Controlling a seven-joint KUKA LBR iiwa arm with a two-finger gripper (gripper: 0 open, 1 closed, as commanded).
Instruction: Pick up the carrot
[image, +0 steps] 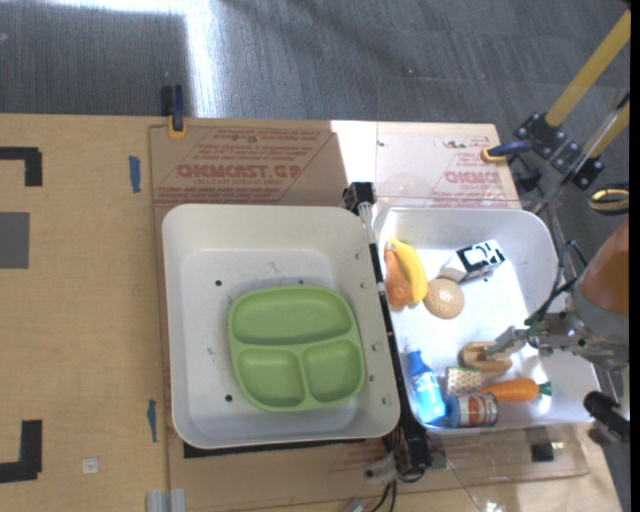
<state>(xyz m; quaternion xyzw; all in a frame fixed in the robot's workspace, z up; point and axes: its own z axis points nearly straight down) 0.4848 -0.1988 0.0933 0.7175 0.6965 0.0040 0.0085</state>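
Note:
The carrot (516, 390) is orange with a green tip at its right end. It lies flat near the front of the right bin (540, 232). My gripper (508, 342) reaches in from the right and hovers just above and behind the carrot, over a brown food piece (483, 356). Nothing shows the carrot held; it rests on the bin floor, apart from the gripper.
Close to the carrot are a red-labelled can (476, 409), a blue bottle (425, 388) and a patterned packet (461, 380). A banana (408, 264), an orange fruit (397, 289), a beige ball (444, 298) and a black-and-white item (480, 258) sit further back. The left bin (190, 300) holds a green divided plate (297, 345).

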